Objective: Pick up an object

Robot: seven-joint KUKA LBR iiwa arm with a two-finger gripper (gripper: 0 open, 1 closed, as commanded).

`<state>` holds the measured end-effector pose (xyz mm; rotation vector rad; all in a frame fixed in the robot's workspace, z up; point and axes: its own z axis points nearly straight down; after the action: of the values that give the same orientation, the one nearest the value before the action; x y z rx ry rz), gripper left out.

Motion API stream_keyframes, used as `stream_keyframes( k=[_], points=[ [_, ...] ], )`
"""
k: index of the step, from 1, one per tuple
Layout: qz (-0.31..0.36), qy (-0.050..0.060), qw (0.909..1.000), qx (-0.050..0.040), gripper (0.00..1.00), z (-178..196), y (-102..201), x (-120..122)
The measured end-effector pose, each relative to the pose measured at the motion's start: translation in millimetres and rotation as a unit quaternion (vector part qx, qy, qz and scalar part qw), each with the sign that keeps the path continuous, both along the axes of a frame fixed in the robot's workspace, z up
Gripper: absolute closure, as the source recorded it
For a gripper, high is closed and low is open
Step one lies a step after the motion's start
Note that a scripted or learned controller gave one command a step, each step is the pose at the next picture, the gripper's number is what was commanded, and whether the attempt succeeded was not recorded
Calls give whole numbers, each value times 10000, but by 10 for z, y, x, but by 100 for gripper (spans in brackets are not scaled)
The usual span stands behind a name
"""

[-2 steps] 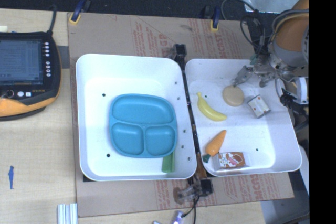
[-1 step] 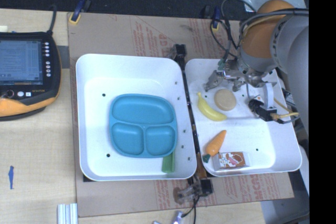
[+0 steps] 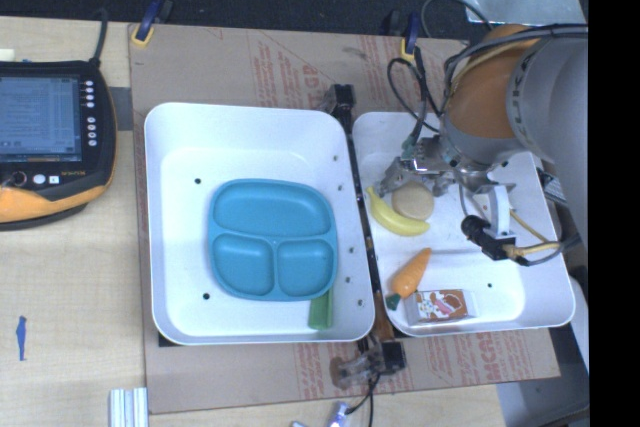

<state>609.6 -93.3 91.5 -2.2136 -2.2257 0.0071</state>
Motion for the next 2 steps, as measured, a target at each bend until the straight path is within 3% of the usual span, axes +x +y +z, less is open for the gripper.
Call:
stream_keyframes(
  k=[1, 2],
  points=[
    [-7, -12, 10000, 0, 0, 4, -86, 123],
    [1, -3, 10000, -9, 100, 108, -95, 123]
  ],
)
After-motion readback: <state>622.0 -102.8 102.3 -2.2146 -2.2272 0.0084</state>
